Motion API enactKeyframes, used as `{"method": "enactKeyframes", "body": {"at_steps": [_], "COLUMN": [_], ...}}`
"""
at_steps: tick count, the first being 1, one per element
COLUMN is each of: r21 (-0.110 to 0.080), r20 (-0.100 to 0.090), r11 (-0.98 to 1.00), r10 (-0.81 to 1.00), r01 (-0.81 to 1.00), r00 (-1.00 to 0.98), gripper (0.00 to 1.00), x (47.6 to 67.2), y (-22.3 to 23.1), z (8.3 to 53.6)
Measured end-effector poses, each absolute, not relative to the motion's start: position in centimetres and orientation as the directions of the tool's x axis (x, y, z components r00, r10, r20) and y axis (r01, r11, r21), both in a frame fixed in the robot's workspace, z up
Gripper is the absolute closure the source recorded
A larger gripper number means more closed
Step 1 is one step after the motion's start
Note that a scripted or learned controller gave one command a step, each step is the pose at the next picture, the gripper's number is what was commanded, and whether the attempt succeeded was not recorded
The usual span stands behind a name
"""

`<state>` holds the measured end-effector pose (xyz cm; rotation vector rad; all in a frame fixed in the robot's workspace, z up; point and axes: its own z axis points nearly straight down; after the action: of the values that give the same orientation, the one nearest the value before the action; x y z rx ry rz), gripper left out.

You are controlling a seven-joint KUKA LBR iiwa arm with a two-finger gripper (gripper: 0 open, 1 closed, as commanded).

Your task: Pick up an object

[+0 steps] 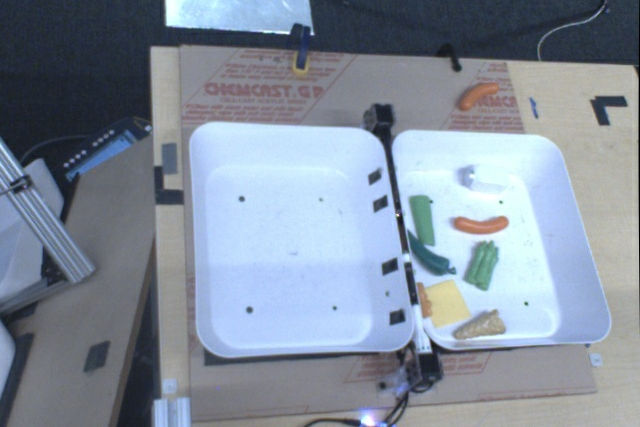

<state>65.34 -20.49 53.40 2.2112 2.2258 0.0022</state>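
The right bin (575, 215) holds every candidate for pickup; the left bin (290, 235) stands just beside it, the two joined along a clipped centre seam. Nearest the camera, at the right bin's 7 o'clock, a tan wedge (480, 324) lies just beside a yellow slab (446, 300). Toward the centre, a green bundle (483, 265) lies near a dark teal strip (431, 257). Beyond these lie an orange sausage (481, 224) and a green block (422, 218). At 12 o'clock rests a small white piece (482, 179). The items lie apart, which likely leaves finger clearance. A second sausage (478, 95) lies on the bench (400, 85), outside the bins. The gripper's state cannot be told.
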Motion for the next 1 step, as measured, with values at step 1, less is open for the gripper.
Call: {"method": "enactKeyframes", "body": {"at_steps": [1], "r21": [0.005], "r20": [-0.002], "r11": [0.006], "r10": [1.000], "r01": [1.000], "r00": [-0.006], "gripper": [1.00], "x": [66.92], "y": [-18.25], "z": [53.56]}}
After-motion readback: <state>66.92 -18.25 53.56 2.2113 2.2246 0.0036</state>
